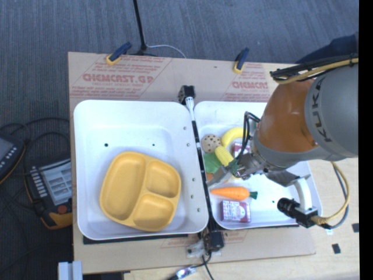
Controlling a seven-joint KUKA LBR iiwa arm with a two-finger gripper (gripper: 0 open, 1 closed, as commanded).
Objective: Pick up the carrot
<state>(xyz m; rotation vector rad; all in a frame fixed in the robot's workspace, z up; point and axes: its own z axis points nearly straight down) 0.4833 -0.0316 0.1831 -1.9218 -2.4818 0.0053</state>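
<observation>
Looming over the right bin point(303, 217), the arm's gripper point(240, 167), its state unclear, hovered just beyond the loose carrot point(230, 193), seemingly lining up.

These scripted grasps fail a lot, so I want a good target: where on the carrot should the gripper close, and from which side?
Probably the middle of the carrot, from straight above. It lies flat in the right bin, long axis across the view, green top to the right, so fingers should close across its narrow width. The pink packet sits close below it, leaving little room there.

A brown bench point(122, 77) bears two white bins point(93, 121).
</observation>
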